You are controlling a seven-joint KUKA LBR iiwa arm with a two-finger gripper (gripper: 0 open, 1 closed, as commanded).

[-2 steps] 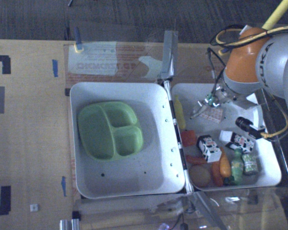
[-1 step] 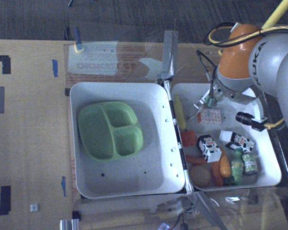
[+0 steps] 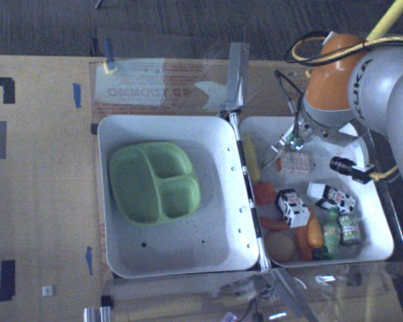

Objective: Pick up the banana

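The banana (image 3: 252,157) is a slim yellow fruit lying lengthwise against the left wall of the right bin (image 3: 383,247). My gripper (image 3: 286,144) hangs below the orange band of the arm, over the upper part of the right bin. It sits a short way to the right of the banana's upper end and nothing shows in its grasp. A pale pink box (image 3: 294,162) lies just below the gripper.
The left bin (image 3: 188,253) holds a green divided plate (image 3: 154,182). Below the banana lie a red item (image 3: 263,193), two black-and-white boxes (image 3: 292,205) (image 3: 336,197), an orange carrot (image 3: 314,234), a green bottle (image 3: 331,232) and a brown round item (image 3: 280,245).
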